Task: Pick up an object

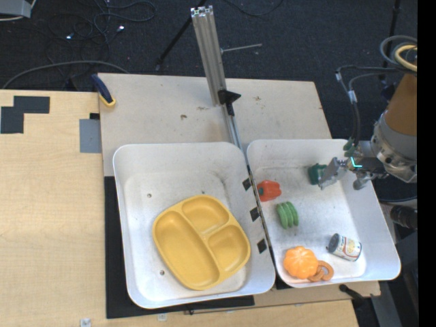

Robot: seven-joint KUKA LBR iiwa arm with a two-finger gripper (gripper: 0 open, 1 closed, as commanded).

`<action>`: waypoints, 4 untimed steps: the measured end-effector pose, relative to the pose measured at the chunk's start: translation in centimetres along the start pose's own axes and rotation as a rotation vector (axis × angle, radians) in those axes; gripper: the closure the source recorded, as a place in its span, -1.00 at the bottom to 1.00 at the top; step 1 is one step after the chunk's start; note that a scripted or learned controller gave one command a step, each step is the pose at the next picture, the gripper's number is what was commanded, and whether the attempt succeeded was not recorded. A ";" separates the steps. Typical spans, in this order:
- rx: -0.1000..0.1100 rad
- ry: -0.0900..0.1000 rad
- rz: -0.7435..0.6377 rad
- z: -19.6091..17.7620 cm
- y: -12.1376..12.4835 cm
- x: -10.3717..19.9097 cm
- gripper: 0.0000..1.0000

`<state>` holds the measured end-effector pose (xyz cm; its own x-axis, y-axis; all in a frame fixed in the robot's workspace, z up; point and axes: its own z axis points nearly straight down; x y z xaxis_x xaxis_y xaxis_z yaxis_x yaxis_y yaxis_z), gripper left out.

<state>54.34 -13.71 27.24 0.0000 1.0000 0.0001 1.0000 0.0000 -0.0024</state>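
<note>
The dark green object (316,174) sits at the upper middle of the right bin (381,268), touching or just off the tip of the pincer (328,176), which reaches in from about three o'clock. Whether the pincer is spread or closed around it I cannot tell. The other pieces lie toward six and seven o'clock: red item (269,190), green ribbed piece (287,214), small can (345,246), orange fruit (300,262).

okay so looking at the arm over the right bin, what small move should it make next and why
Probably a short descent. The gripper sits at the dark green rounded object near the back of the right white bin, but no object is visibly between its fingers. Lowering straight onto that piece seems the nearest way to a pick.
</note>
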 end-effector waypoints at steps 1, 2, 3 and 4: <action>-0.001 0.000 0.000 0.0 0.0 0.0 -1.00; 0.007 0.002 0.000 6.2 -0.7 0.2 -1.00; 0.007 0.002 0.000 12.5 -0.3 0.1 -1.00; -0.006 0.003 0.001 16.8 0.0 0.0 -1.00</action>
<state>54.32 -13.69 10.46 0.0013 1.0000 0.0027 1.0000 -0.0013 0.0033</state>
